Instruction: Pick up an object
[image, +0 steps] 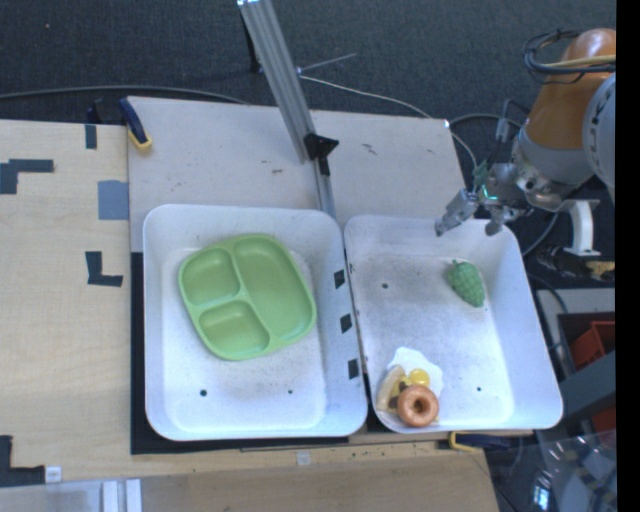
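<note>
2 white bins (165, 330), 1 green divided plate (247, 295), 1 green fruit (466, 282), 1 doughnut (417, 406), 1 banana (390, 385)

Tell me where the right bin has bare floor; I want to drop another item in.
Bare floor runs through the right bin, between the green fruit and the doughnut. Its near left corner is crowded with doughnut and banana.

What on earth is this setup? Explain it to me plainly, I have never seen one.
One camera looks down at a slant on a bench with two shallow white bins side by side. The grey and orange machine at the right is a robot arm; the tool at its end hangs over the back edge of the right bin, with nothing between its two fingers. That bin holds a green lumpy toy and, in the near corner, a doughnut beside a white and yellow piece. The left bin holds a green divided plate. The job is to pick something up, and no object is lifted yet.
</note>
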